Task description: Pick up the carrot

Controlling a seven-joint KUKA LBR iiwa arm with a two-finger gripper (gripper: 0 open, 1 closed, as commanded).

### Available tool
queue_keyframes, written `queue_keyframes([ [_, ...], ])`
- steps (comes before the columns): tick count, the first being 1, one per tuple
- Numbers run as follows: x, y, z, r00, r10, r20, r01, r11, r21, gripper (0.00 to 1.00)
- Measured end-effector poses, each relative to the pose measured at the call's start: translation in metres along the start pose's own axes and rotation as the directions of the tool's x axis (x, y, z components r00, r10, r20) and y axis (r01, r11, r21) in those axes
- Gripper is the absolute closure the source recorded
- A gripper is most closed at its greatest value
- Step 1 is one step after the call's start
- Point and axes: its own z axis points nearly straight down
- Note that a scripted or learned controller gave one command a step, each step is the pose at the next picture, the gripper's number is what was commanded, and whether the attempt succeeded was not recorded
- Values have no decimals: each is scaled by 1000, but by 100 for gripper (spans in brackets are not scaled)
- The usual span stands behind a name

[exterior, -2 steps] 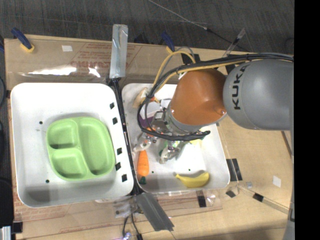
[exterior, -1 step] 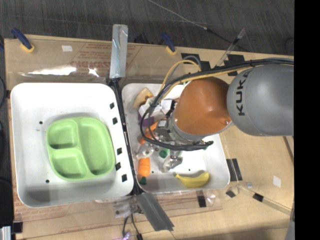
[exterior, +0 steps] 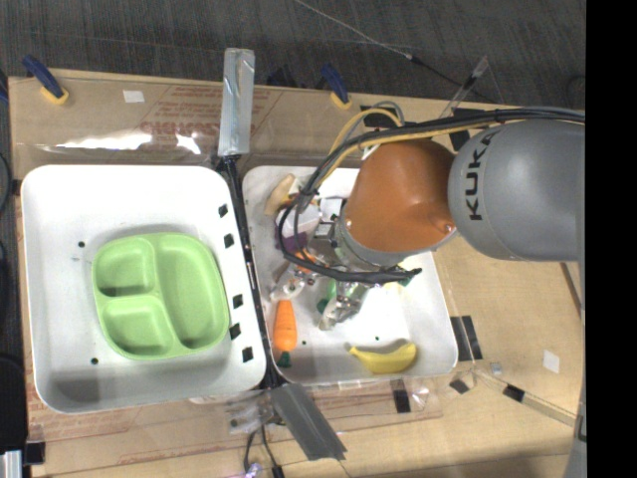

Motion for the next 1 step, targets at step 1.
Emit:
queue_keyframes([
  [1,30,50,-7,995,-103,-1,103,995,-4,0],
])
